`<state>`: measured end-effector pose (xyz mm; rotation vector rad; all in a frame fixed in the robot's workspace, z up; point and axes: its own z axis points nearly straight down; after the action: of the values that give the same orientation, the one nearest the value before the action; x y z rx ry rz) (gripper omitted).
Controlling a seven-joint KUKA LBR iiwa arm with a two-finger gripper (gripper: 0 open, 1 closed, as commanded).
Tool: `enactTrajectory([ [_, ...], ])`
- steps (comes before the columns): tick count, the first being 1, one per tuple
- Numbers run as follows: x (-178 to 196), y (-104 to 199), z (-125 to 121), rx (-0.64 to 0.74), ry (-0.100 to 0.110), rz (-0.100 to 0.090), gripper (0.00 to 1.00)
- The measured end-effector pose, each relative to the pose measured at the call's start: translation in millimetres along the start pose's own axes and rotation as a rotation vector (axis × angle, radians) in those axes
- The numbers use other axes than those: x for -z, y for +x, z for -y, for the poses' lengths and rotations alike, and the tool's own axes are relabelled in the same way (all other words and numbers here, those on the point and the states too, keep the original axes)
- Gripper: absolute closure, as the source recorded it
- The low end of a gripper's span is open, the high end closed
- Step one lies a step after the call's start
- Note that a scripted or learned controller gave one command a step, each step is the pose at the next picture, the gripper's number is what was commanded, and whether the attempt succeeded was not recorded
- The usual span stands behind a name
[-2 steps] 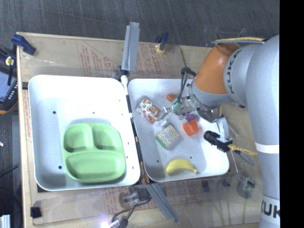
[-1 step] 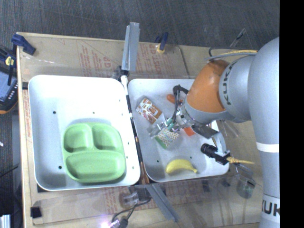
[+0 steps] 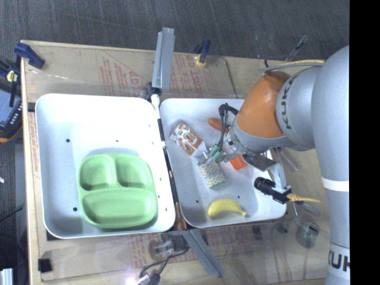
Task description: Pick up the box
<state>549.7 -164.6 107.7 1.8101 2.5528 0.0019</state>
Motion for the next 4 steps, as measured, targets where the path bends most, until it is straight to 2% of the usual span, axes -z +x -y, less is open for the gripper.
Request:
enactTrajectory([
  [1,182,95,-39,0.268,0.005,-0.008,1.0],
  [2,181,95,-39,0.267,0.006,-0.009,0.0],
  [3,96,26,4,0.244,0.01,-0.011,0.0],
  [4,-11,34,-4,0.097,0.004,-0.008,0.0],
])
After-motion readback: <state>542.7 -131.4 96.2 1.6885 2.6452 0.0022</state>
